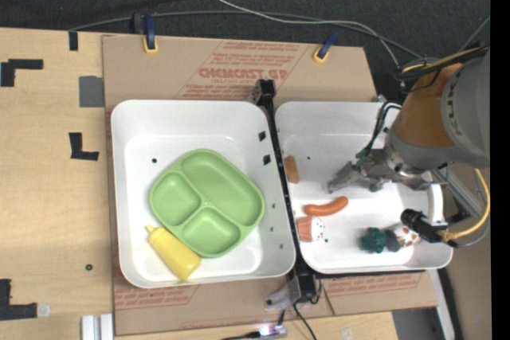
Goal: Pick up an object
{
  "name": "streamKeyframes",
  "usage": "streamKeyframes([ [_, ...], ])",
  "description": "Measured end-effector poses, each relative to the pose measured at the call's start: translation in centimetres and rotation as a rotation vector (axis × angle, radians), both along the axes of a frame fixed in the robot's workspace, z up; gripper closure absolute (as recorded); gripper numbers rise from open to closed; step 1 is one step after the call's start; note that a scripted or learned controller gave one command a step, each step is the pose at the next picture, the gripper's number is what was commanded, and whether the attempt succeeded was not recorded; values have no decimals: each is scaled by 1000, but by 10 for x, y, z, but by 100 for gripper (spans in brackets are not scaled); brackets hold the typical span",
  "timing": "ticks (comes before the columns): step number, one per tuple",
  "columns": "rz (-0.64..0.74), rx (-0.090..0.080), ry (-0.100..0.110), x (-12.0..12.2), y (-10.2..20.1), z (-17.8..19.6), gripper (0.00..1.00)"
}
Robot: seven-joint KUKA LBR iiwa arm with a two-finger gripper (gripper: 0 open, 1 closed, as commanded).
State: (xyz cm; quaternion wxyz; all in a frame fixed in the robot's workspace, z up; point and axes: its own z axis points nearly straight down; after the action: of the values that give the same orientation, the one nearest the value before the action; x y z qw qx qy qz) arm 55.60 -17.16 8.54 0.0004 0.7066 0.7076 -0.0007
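In the right bin (pixel 335 117) an orange-red sausage (pixel 325 207) lies near the middle. My gripper (pixel 335 185) reaches in from the right and hangs just above the sausage's right end, pointing left and down. Nothing shows as held in it. A dark green toy (pixel 373 240) sits by the front wall, with a small red and white piece (pixel 407 236) to its right. A small orange piece (pixel 292 169) lies by the left wall. Another orange piece (pixel 304 228) and a white cube (pixel 319 230) rest at the front left.
The left bin (pixel 131 123) holds a green divided plate (pixel 207 201) and a yellow bottle (pixel 173 252) at its front left. A black divider runs between the bins. The arm's grey and orange body (pixel 434 127) overhangs the right bin's right side.
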Motion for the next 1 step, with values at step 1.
streamKeyframes([
  [1, 0, -3, -4, 1, -1, 11, 100],
])
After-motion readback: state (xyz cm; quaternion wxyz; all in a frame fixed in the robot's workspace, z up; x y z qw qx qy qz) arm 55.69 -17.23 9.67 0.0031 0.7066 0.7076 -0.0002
